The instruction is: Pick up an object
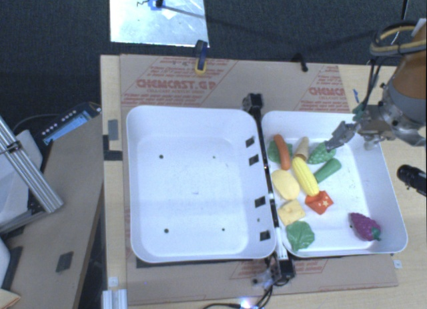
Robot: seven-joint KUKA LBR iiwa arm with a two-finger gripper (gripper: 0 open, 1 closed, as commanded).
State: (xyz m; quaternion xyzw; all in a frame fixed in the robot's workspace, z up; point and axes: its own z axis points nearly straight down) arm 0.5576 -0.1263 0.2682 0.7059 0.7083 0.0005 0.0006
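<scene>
"CHEMCAST GP" on brown sheet [175,82]

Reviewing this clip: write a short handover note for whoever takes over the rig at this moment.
Gripper: low over the right bin, at the green vegetable near its far side; grip unclear.
Objects: all in the right bin, namely carrot, corn, red piece, purple grapes, lettuce.
Done: nothing visibly lifted.
Left: secure one object and raise it.
</scene>
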